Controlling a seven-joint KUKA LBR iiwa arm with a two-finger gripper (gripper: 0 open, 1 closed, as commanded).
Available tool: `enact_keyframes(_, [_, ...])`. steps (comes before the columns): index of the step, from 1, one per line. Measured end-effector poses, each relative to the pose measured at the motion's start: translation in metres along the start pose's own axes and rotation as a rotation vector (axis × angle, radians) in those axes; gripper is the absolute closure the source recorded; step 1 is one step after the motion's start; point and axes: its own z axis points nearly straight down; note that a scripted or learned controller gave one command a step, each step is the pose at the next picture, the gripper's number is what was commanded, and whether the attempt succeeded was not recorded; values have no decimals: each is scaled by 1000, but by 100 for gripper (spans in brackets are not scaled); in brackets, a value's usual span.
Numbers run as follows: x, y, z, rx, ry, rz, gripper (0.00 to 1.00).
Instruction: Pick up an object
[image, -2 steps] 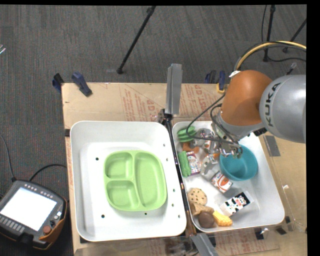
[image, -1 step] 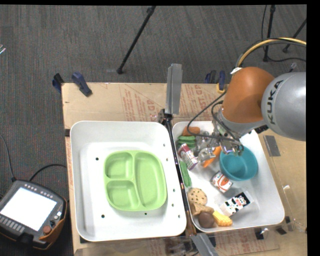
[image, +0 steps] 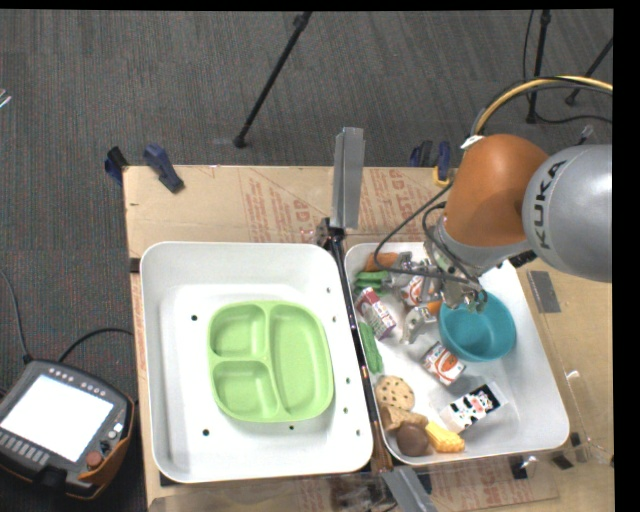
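Note:
My gripper (image: 441, 293) hangs low over the upper middle of the right bin (image: 540, 400), under the orange wrist band. It is just left of a teal bowl (image: 480, 332) and seems to touch the bowl's near rim. A small purple-labelled can (image: 379, 313) lies to the gripper's left, and a red-and-white can (image: 443, 364) lies below it. Metal parts of the gripper hide whatever lies directly beneath it.
The left bin (image: 170, 300) holds a green divided plate (image: 270, 360). In the right bin's front lie a black-and-white carton (image: 471, 405), cookies (image: 395, 391), a brown piece (image: 411, 438) and a yellow piece (image: 446, 438). A green stick (image: 369, 346) lies along the left wall.

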Motion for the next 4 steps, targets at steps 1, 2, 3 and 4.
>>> enact_keyframes(1, [27,-3,13,-1,5,195,0])
enact_keyframes(2, [26,-2,1,-1,1,192,100])
enact_keyframes(3, [8,86,-94,-2,-9,175,100])
enact_keyframes(4, [6,16,-160,1,-3,-82,100])
